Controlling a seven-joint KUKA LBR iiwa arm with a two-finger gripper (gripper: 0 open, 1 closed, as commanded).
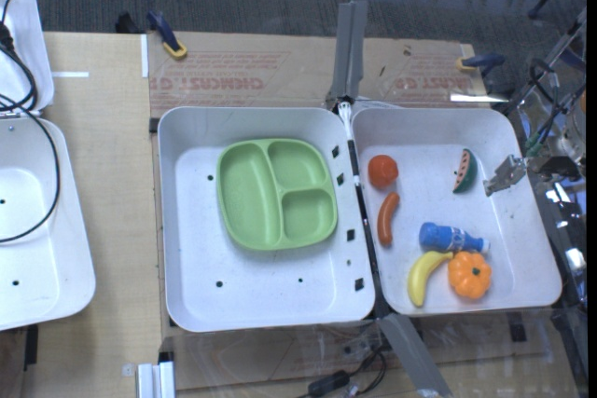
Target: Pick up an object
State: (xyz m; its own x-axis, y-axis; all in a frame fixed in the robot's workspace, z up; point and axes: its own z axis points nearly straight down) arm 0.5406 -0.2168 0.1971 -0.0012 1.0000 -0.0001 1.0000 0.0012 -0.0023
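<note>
The right bin holds several toys. A red-orange tomato lies at the upper left, with an orange sausage just below it. A watermelon slice sits at the upper right. A blue bottle lies on its side near the front, above a yellow banana and an orange pumpkin. My gripper hangs at the bin's right side, just right of the watermelon slice and apart from it, with nothing seen in it.
The left bin carries a green divided plate. A grey post rises behind the wall between the bins. Clamps grip the cardboard at the back. White equipment with black cables stands far left.
</note>
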